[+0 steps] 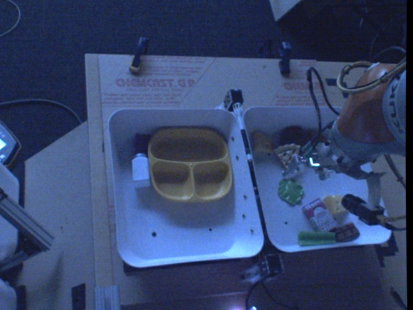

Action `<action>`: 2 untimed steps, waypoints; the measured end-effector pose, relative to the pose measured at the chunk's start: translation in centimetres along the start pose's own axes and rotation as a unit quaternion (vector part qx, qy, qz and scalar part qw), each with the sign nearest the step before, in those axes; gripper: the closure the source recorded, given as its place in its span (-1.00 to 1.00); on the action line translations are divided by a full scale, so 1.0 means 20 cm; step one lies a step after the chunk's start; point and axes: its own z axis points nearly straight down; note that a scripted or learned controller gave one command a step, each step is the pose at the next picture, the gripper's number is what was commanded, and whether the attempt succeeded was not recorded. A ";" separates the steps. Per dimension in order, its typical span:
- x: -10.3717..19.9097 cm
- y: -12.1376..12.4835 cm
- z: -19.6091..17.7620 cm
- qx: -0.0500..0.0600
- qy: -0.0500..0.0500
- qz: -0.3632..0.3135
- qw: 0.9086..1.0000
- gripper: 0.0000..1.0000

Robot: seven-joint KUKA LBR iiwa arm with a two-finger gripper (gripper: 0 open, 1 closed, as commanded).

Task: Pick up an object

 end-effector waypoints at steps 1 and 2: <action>0.00 0.00 0.18 -0.001 0.000 0.001 1.000 -1.00; 0.00 0.00 0.12 -0.003 -0.001 0.001 1.000 1.00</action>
